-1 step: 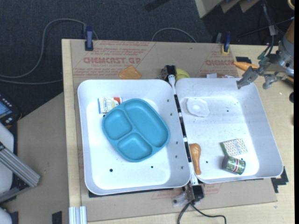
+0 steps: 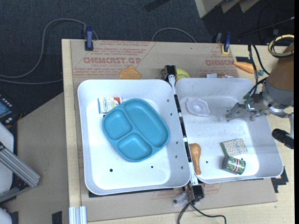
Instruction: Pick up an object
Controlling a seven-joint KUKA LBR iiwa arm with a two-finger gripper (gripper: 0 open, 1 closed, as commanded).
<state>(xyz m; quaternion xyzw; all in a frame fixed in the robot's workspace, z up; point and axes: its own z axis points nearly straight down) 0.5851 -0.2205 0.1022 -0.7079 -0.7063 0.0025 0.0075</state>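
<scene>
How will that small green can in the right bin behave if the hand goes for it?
The can lies on its side, so a nudge would probably roll it across the smooth white bin. It looks small and likely light, so it may skid away. A patterned packet sits right beside it and could get bumped.

Two white bins (image 2: 88, 139) are set side by side on a brown board (image 2: 70, 125) printed with red lettering. Blue clamps (image 2: 88, 37) are fixed at the board's far edge. Cables (image 2: 42, 45) are run across dark carpet (image 2: 93, 8) behind.
</scene>
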